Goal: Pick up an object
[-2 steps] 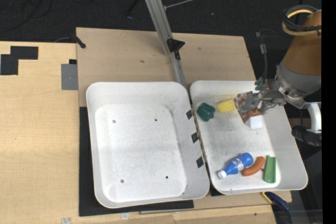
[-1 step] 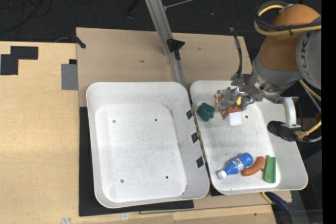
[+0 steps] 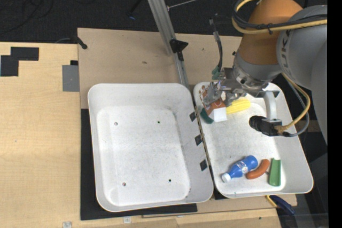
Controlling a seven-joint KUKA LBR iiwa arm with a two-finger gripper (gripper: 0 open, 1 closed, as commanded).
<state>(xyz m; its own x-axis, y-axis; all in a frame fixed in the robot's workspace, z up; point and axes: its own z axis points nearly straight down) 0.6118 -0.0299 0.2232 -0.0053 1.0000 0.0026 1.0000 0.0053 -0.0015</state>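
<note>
My gripper (image 3: 212, 97) hangs low over the upper left corner of the right bin (image 3: 299, 179). Directly beneath it lie a white block with a red side (image 3: 218, 113) and a dark green piece (image 3: 206, 117). A yellow corn cob (image 3: 238, 107) rests just to the right of the gripper. Near the bin's front sit a blue bottle (image 3: 241, 167), a red sausage (image 3: 258, 169) and a green stick (image 3: 274, 172). Whether the gripper touches the white block is hidden by its own body.
The left bin (image 3: 107, 115) lies beside the right one, joined by black clips (image 3: 198, 139). A slanted aluminium rail (image 3: 160, 13) rises behind the bins. A black cable end (image 3: 265, 125) and cables hang over the right bin's middle.
</note>
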